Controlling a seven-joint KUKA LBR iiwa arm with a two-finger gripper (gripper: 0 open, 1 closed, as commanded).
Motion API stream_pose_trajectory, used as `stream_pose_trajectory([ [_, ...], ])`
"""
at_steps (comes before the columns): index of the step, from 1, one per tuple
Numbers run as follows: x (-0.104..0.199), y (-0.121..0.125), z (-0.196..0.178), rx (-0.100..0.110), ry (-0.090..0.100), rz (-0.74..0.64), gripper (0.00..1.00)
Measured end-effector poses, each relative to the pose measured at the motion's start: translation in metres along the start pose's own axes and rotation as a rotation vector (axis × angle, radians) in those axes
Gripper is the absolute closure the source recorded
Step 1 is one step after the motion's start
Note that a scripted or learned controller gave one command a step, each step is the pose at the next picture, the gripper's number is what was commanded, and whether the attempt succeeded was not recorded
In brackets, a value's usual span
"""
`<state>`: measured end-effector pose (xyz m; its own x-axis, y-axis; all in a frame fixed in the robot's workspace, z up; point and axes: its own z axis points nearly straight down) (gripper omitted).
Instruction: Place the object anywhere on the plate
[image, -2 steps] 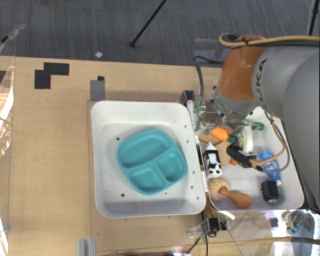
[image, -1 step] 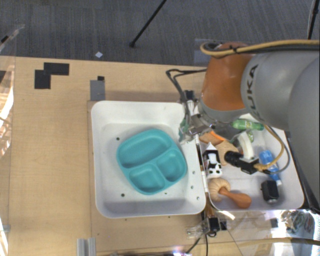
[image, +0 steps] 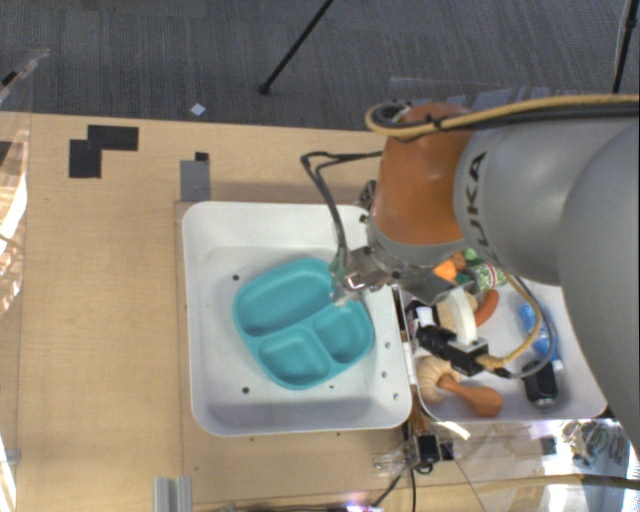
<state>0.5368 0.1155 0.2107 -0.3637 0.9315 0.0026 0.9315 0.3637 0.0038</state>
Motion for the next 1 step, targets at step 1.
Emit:
stream_pose_trajectory([
  [1,-0.0029,-0.0005,0.0002,0.001,-0.003,0.004,0.00],
])
